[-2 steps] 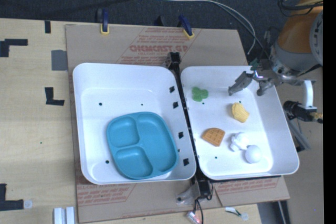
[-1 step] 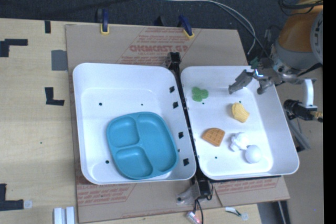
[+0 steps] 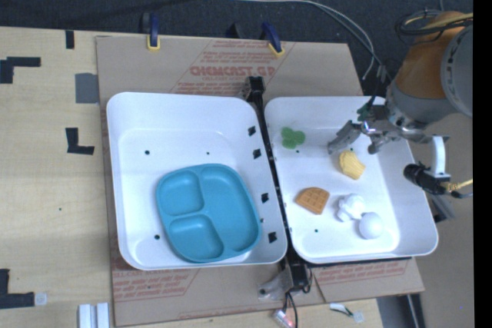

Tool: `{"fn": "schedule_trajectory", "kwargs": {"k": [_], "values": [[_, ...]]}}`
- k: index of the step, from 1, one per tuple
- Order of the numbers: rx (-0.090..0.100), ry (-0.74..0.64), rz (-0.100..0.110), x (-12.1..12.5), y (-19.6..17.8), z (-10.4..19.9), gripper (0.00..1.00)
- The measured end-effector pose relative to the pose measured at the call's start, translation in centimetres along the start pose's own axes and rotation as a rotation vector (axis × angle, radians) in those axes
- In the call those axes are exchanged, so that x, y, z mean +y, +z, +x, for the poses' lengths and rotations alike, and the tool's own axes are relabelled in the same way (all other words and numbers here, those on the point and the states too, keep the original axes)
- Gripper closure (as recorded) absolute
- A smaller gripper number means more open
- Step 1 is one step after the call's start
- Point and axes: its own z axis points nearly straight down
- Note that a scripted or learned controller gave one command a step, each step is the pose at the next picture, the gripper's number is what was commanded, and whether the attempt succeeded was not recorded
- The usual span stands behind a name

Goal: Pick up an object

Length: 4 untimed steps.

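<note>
My gripper point(image 3: 358, 140) hangs over the right bin point(image 3: 307, 246), its two fingers spread open, one pointing left and one down. Nothing sits between them. Just below the fingers lies a yellow piece point(image 3: 351, 164). A green toy point(image 3: 292, 137) rests at the bin's upper left. A tan waffle-like piece point(image 3: 313, 200) lies near the middle. At the lower right sit a white lumpy object point(image 3: 350, 207) and a white ball point(image 3: 370, 225).
The left bin point(image 3: 127, 119) holds a blue divided plate point(image 3: 206, 211). A black divider with clips runs between the bins. The arm's body and cables crowd the right side; cardboard lies under both bins.
</note>
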Motion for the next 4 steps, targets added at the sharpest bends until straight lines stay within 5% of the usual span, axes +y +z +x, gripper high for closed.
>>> {"fn": "schedule_trajectory", "kwargs": {"k": [2, 3, 4], "values": [[-0.002, -0.001, -0.005, 0.9, 6.7, -0.1, 0.0], [-0.003, -0.001, -0.007, 1.0, 5.6, -0.1, 1.0], [-0.001, 0.0, -0.007, 1.5, 1.3, 0.0, 1.0]]}}
